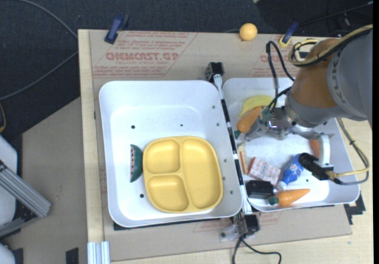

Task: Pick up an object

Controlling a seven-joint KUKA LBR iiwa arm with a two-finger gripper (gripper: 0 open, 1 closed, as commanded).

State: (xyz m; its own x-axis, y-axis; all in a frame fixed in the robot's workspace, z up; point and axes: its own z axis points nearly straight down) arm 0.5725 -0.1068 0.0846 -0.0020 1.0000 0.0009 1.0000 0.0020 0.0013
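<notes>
The right bin (346,196) holds several small objects. A yellow banana-like piece (256,103) lies at its far left, with an orange carrot-shaped piece (249,119) leaning against it. Along the bin's near side lie a red-and-white packet (262,169), a blue wrapped object (291,172), a black block (259,188) and a carrot with a green top (293,196). My gripper (269,126) hangs low over the bin's left half, just right of the orange piece. The arm's grey body (331,82) hides the bin's far right part. I see nothing lifted.
The left bin (118,109) holds a yellow divided plate (180,174) and a watermelon-slice toy (135,162) at the plate's left edge. An orange ball (248,31) sits on the board behind the bins. Black cables (273,64) trail from the wrist.
</notes>
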